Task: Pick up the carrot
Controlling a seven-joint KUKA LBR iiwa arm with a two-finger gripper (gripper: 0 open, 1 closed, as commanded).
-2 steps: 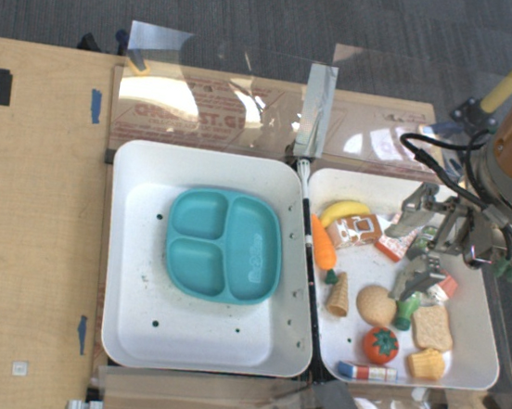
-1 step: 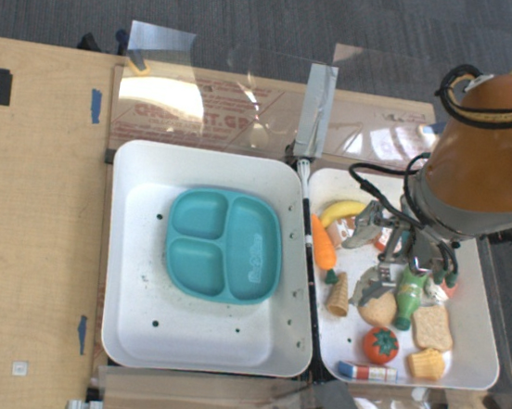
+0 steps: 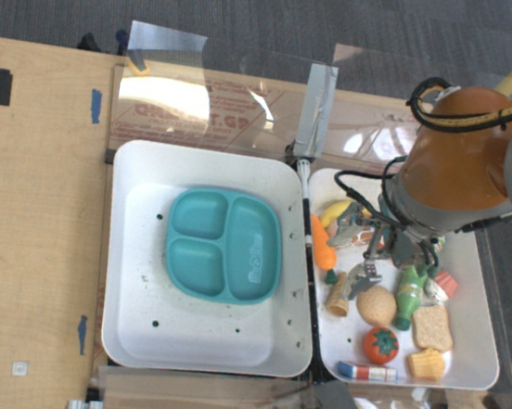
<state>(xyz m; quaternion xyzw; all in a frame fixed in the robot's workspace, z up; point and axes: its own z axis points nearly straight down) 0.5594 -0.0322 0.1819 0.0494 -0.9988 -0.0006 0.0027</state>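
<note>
The carrot (image 3: 322, 249) lies in the right bin (image 3: 483, 313), pressed up against that bin's left wall near its upper end, with its orange body pointing down along the wall. Just above and to the right of the carrot sits a yellow banana (image 3: 336, 210). Below the carrot, a small brown cone-shaped piece (image 3: 338, 295) rests on the bin floor, and to the right of that cone is a round tan potato (image 3: 376, 306).

The gripper (image 3: 371, 268) hangs over the middle of the right bin, to the right of the carrot and apart from it, with bare white floor between the two. Its dark metal parts reach down just above the potato. Whether it is apart or together cannot be told from here, since the wrist and cabling crowd the view; nothing is plainly seen between its tips. The grey and orange arm (image 3: 458, 151) comes in above it, covering the bin's upper right part.

Further right of the carrot, past the gripper, a green bottle (image 3: 408, 298) stands upright beside the potato, and a slice of bread (image 3: 433, 327) lies to its right. Lower in the bin are a red tomato (image 3: 382, 345), a yellow cheese wedge (image 3: 427, 364) and a small tube (image 3: 367, 373) along the bottom wall.

To the left of the carrot, across the shared walls, the left bin (image 3: 131, 229) holds a teal divided plate (image 3: 224, 245). Both bins rest on the surface (image 3: 25, 215).
</note>
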